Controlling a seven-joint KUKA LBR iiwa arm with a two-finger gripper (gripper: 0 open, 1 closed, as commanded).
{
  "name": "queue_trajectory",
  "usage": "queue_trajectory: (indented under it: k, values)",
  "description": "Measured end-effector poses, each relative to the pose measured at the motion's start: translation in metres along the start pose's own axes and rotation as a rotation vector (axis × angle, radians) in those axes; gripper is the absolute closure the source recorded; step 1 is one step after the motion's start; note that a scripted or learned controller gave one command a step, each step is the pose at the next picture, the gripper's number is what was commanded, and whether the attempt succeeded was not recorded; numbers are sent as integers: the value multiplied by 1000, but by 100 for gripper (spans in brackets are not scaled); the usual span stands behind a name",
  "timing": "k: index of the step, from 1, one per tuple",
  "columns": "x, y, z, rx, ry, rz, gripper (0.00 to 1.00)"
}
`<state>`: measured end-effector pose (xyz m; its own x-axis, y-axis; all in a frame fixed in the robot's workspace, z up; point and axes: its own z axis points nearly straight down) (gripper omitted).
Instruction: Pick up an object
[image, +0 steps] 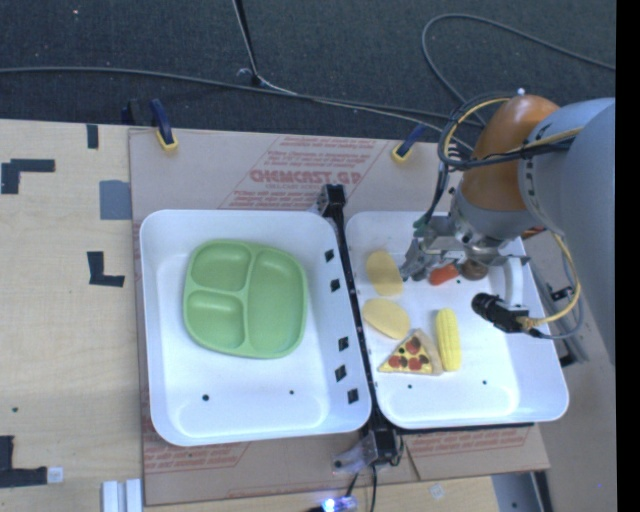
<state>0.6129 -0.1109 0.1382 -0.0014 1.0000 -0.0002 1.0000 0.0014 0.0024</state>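
My gripper (428, 256) hangs low over the back of the right bin (520, 390), reaching in from the right. A small red-orange piece (445, 274) lies right beside it, partly under the wrist. Just left of the gripper sits a pale yellow rounded piece (382, 271). Nearer the front are a second yellow piece (387, 318), a toy pizza slice (410, 356) and a toy corn cob (448, 338). Nothing is seen lifted off the bin floor.
The left bin (170, 390) holds a green divided plate (245, 298). A black divider (345, 300) runs between the two bins. Cables and a black fitting (498, 310) hang from the arm over the right bin's right half.
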Motion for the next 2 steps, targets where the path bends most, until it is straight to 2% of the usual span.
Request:
queue_trajectory:
  k: [2]
  values:
    - [-5,10,-100,-1,-1,0,100]
